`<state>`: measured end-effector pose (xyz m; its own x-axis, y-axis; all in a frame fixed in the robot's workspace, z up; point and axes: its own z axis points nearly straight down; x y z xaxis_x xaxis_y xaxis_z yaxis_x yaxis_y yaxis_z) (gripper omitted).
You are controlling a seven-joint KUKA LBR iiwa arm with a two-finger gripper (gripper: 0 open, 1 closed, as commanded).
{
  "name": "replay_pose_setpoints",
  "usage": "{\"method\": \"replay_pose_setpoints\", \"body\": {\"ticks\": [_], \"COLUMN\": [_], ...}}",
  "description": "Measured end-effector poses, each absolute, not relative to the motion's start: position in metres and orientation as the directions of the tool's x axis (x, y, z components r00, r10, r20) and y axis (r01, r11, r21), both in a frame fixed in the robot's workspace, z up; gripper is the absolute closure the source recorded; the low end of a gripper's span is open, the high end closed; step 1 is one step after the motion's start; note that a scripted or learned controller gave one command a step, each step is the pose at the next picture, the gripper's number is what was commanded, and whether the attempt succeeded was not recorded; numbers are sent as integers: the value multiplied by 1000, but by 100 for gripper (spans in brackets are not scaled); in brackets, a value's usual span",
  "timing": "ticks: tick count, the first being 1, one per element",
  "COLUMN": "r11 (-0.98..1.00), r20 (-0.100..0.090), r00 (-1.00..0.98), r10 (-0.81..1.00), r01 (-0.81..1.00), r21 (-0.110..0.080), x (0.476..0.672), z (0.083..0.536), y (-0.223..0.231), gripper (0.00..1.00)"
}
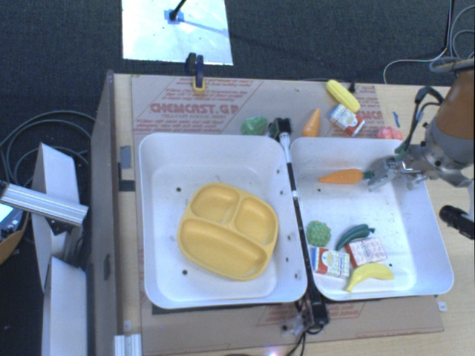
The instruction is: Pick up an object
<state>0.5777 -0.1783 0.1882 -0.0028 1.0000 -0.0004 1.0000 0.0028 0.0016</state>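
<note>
The right bin (427, 228) holds an orange carrot (341, 176) near its far edge. Lower down lie a green broccoli (318, 233), a dark green cucumber (354, 235), two small red-and-white cartons (331, 261) and a yellow banana (369, 274). My gripper (382, 175) hangs over the far part of the right bin, just right of the carrot's green tip. The carrot lies beside the gripper, and nothing shows between its fingers.
A yellow divided plate (228, 230) fills the middle of the left bin (159, 199). Behind the bins lie a corn cob (343, 95), a small carrot (312, 123), a carton (346, 119), a green toy (254, 126) and a pink item (388, 133).
</note>
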Motion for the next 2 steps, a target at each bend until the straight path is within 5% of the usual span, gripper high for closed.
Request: {"method": "replay_pose_setpoints", "body": {"ticks": [1,2], "r11": [9,-3], "r20": [8,-4], "r00": [-9,3], "r10": [1000,1000], "r01": [1000,1000], "r21": [-14,4], "x": [481,507], "z": [112,106], "y": [-83,-153], "gripper": [0,0]}}
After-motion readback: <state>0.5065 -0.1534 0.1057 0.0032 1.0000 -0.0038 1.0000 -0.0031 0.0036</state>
